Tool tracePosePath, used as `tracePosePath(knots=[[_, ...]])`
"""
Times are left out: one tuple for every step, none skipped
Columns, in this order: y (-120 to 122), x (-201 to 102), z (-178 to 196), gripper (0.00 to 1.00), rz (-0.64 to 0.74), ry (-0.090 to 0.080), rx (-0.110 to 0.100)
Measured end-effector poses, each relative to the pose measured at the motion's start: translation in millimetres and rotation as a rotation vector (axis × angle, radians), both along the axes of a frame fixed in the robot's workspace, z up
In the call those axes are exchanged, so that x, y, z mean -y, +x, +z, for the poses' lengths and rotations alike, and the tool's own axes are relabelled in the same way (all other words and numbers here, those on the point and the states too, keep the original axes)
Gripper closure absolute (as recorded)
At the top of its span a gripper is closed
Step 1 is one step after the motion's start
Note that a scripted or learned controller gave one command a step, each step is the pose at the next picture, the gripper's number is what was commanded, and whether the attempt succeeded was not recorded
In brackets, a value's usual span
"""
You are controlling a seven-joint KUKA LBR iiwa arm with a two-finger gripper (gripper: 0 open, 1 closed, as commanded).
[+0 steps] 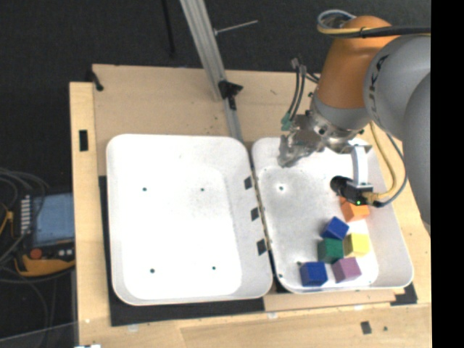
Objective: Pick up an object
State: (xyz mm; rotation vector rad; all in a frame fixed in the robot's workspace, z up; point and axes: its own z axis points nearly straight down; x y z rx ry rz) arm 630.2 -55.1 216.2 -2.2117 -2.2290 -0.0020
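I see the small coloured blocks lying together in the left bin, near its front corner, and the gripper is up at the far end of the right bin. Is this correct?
Not quite. The camera view shows the coloured blocks in the right bin, not the left bin, clustered toward its front right corner. The rest holds: the gripper is at the far end of the right bin, away from the blocks.

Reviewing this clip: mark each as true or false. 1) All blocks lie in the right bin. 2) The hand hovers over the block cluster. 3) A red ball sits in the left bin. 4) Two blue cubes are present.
1) True: the small coloured blocks lie in the right white bin.
2) False: the hand is at that bin's far left corner, apart from the blocks.
3) False: the left white bin shows no ball.
4) True: one blue cube, another blue cube.
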Motion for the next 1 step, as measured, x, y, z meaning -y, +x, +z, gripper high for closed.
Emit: tracePosePath(knots=[[-0.6, -51.2, 10.4, 1.0, 0.0, 0.0, 0.003]])
